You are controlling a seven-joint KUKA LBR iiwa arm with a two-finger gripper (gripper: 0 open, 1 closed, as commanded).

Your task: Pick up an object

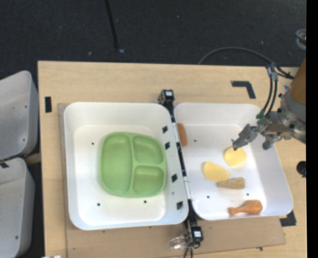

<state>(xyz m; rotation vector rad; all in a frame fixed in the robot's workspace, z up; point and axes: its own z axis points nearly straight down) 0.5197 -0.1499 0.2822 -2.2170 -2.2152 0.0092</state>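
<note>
Four food pieces lie in my right bin. My end effector hangs open, I think, just above the round yellow piece. Coming down off-centre, one finger may push this flat piece away instead of gripping it.

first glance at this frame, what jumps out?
The green divided tray sits alone in the left bin. In the right bin, the pincer hangs just above a pale yellow piece, with another yellow piece and an orange drumstick-like toy nearer the front.
</note>
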